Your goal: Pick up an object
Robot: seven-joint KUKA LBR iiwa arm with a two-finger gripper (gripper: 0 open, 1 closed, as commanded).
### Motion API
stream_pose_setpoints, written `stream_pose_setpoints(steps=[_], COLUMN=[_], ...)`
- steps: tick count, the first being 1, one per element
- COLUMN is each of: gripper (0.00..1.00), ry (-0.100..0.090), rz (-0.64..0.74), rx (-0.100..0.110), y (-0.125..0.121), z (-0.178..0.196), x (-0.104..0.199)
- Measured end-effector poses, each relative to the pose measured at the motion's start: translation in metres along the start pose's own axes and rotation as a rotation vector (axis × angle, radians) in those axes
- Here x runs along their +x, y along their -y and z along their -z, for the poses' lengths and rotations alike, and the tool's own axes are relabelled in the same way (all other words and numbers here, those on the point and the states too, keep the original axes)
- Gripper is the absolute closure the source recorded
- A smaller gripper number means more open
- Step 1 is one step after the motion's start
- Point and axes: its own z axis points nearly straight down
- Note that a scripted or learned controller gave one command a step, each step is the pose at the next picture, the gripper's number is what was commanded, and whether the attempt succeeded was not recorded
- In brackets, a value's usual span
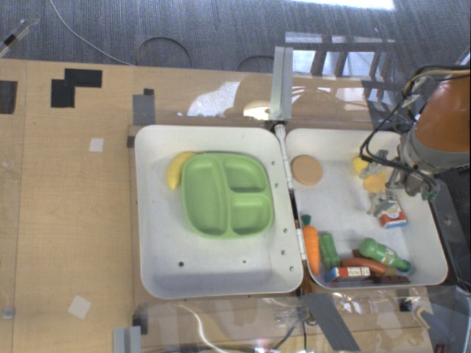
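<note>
**Settle the claw over the small carton before you close**

Your claw [388, 197] hangs low in the right bin [335, 197], at its right side, directly above a small white carton with red and blue print [394, 217]. Whether anything sits between its tips I cannot tell; the wrist and cables cover them.

That carton looks like your nearest target. It lies tilted, near the bin's right wall, so come down square to its longer faces and not across a corner, or it will likely skid toward the wall. Just up and left of the claw sit yellow pieces [370, 175]; keep the descent clear of them so you don't catch two things at once.

If the carton slips, the other choices are crowded. Along the near wall lie a carrot [312, 247], a green pickle-like piece [328, 249], a green bottle [383, 254] and a red-labelled bar [353, 272], touching or nearly so. The tan round disc [307, 170] lies flat and alone, but offers little edge to pinch.

The left bin [162, 256] holds a green divided plate [227, 195] with a banana [175, 169] beside it.
</note>
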Motion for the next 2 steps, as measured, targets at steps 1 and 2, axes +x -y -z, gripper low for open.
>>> stream_pose_setpoints(steps=[1,2], gripper=[0.0,0.0], ry=[-0.014,-0.008], rz=[-0.048,-0.042], rx=[-0.003,0.0], y=[-0.034,0.0], z=[-0.015,0.045], x=[-0.006,-0.064])
